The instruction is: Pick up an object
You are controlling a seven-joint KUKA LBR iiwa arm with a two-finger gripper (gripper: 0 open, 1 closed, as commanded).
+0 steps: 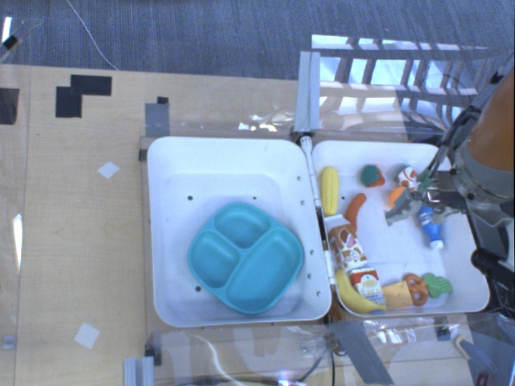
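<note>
The right bin [475,292] holds several toy foods. Among them are a yellow corn cob [328,190], an orange-red sausage [355,207], a small green and red piece [371,175], an orange and white piece [404,178] and a blue bottle [432,231]. Along the front lie a brown and white carton [347,248], a banana [355,294], a pretzel-like piece [409,291] and a green piece [437,284]. My gripper [411,207] hangs over the bin's right half, just left of and above the blue bottle. It is open, with nothing between its fingers.
A blue divided plate [245,257] lies in the left bin [173,215]. The arm [487,159] comes in over the right bin's right edge. A metal frame [386,79] stands behind the right bin. A ridge [315,215] divides the two bins.
</note>
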